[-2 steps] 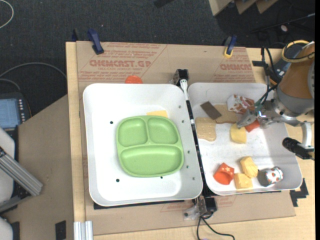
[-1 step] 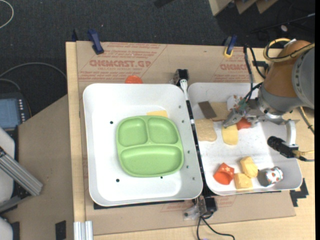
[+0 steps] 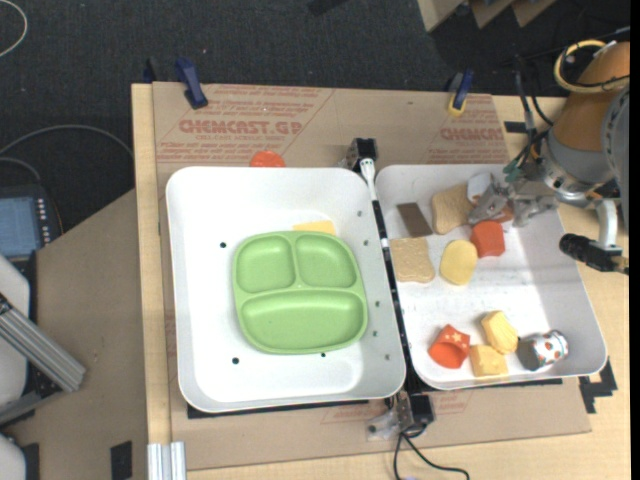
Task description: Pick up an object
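Note:
My gripper (image 3: 497, 204) hangs over the far part of the right bin (image 3: 575, 298), with the grey arm and its orange band (image 3: 590, 118) reaching in from the right. An orange-red block (image 3: 488, 238) lies just in front of the gripper, and a tan bread-like piece (image 3: 452, 208) lies to its left. Whether the gripper touches either one cannot be made out. Nearby in the same bin are a yellow rounded piece (image 3: 459, 262), a toast slice (image 3: 411, 259) and a brown rectangle (image 3: 412, 218).
At the right bin's near end lie a red pepper-like toy (image 3: 449, 347), two yellow chunks (image 3: 494, 343) and a silver-and-red item (image 3: 545, 349). The left bin (image 3: 190, 268) holds a green divided plate (image 3: 298, 292) with a yellow piece (image 3: 315, 228) behind it. A black divider (image 3: 380, 238) separates the bins.

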Available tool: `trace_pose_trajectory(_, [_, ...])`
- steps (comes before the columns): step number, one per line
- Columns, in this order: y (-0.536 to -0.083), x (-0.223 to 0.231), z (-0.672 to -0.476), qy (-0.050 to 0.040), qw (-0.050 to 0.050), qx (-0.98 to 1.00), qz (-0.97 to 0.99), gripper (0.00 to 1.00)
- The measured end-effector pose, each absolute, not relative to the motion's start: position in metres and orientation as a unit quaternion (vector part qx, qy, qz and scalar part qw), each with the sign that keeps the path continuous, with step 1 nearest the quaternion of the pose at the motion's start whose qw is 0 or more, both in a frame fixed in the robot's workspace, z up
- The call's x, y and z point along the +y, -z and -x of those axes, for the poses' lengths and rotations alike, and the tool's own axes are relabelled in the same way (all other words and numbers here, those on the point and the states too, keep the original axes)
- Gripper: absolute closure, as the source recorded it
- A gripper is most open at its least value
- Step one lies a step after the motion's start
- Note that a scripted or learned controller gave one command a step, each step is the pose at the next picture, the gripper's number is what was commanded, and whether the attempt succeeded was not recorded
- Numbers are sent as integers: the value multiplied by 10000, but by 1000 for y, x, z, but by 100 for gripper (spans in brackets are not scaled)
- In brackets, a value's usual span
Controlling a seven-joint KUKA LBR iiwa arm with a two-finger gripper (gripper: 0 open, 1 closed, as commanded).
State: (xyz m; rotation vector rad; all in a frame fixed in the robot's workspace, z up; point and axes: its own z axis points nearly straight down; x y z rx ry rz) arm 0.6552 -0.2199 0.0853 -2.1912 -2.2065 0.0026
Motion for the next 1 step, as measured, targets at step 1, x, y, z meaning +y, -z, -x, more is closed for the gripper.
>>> trace_pose_trajectory(1, [-85,-167,-606,-5,33,-7079,7063,0])
